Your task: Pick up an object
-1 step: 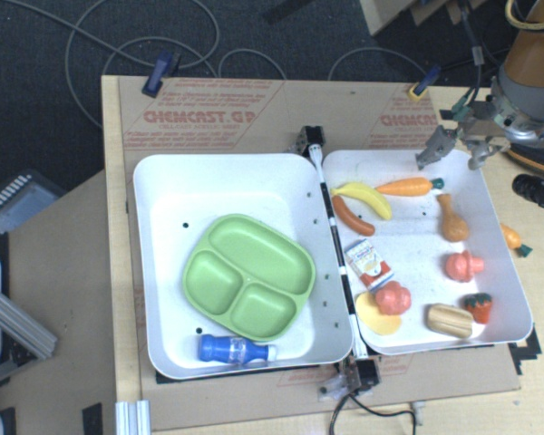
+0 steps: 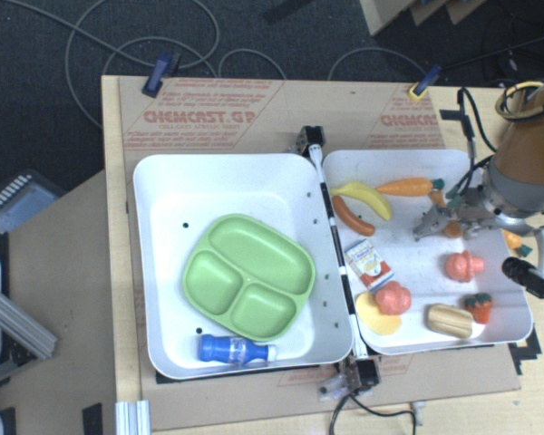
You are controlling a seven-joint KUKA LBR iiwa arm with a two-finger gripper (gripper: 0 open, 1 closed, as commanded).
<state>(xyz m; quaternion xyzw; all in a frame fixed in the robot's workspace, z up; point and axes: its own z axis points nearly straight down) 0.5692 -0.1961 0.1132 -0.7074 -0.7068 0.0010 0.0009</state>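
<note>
The pincer (image 2: 435, 222) hangs low in the right bin (image 2: 490, 161), fingers apart and holding nothing, just below the carrot (image 2: 405, 187). The step looks like the approach; next it must settle over one object and close.

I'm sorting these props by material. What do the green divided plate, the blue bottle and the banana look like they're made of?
Green divided plate: probably moulded plastic, one even pale green with soft sheen and rounded compartment ridges. Blue bottle: likely plastic, glossy blue body with a white end, lying on its side. Banana: seemingly toy plastic or rubber, flat uniform yellow with no markings; which of the two is unclear.
</note>
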